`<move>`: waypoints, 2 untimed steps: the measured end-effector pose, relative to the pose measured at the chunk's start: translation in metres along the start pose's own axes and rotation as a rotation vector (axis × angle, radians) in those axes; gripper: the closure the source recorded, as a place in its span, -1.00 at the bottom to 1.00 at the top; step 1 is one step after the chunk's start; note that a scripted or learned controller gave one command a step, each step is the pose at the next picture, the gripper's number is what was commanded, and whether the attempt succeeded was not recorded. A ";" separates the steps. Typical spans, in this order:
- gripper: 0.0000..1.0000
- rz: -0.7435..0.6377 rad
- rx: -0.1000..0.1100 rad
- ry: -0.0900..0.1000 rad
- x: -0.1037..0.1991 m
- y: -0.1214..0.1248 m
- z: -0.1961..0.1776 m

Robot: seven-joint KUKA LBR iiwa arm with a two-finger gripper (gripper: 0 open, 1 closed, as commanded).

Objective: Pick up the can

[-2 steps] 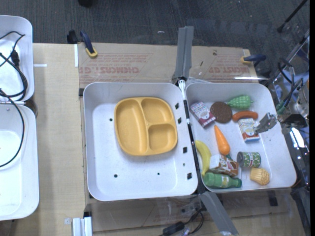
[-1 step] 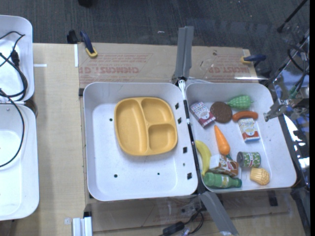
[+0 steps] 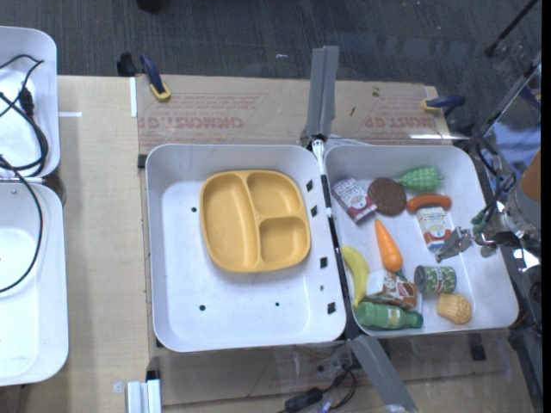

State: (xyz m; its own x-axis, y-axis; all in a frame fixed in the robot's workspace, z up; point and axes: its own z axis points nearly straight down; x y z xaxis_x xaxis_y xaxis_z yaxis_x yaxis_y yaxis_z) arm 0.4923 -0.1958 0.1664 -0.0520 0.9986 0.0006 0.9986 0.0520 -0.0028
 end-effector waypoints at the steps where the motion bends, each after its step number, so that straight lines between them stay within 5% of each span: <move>1: -1.00 -0.014 -0.014 -0.006 0.041 -0.009 0.071; 2: 1.00 -0.010 -0.009 -0.004 0.041 -0.010 0.065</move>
State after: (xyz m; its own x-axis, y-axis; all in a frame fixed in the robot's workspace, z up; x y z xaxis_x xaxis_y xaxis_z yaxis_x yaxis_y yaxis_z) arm 0.4800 -0.1556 0.1020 -0.0615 0.9981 -0.0033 0.9981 0.0615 0.0062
